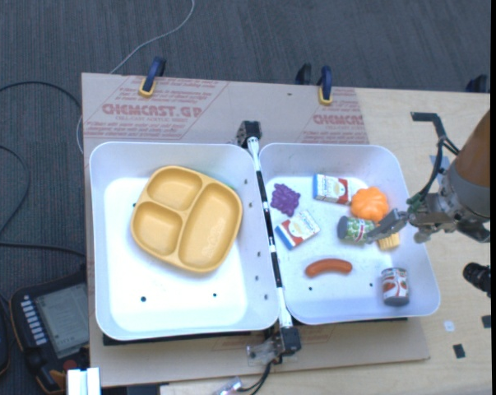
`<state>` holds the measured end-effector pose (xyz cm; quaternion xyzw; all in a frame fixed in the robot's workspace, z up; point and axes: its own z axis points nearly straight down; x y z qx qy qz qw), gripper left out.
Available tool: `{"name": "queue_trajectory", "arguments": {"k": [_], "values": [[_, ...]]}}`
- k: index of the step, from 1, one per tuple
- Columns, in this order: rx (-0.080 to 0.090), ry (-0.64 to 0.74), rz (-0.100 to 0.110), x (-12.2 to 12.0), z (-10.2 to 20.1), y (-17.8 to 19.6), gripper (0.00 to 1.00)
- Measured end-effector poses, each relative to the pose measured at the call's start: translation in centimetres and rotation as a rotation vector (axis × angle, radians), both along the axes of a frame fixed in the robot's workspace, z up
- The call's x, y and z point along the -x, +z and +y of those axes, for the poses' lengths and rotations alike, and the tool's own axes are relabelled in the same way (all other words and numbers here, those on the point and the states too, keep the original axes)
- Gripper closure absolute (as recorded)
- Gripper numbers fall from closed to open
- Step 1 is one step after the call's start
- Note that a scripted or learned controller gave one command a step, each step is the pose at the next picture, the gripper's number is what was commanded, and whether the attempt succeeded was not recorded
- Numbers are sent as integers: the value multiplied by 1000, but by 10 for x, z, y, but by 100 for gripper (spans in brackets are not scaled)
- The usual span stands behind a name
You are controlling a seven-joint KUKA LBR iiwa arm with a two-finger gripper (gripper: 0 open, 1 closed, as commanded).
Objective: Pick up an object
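Note:
The right bin (412,188) holds several small objects. A purple grape bunch (285,197), a white carton (336,188) and an orange pumpkin-like piece (369,202) lie toward the back. A red, white and blue box (298,230) and a dark green can (356,230) are in the middle. A red sausage (328,267) and a brown can (394,285) lie near the front. My gripper (400,220) hangs over the bin's right side, just right of the green can and over a small yellow piece (388,239). Nothing is visibly held.
The left bin (108,245) carries a yellow three-compartment plate (187,217). A black divider rail (264,212) runs between the bins. Clamps (324,85) sit at the bench's back edge. The arm's wrist (470,179) comes in over the right rim.

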<state>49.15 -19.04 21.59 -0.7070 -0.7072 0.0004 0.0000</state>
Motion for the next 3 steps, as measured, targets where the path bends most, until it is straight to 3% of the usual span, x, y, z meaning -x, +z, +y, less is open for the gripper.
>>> {"name": "queue_trajectory", "arguments": {"k": [1, 2, 3], "values": [[1, 1, -7, -24, 12, -128, 0], [1, 0, -9, -24, 12, -118, 100], [1, 0, -9, -24, 12, -118, 0]]}}
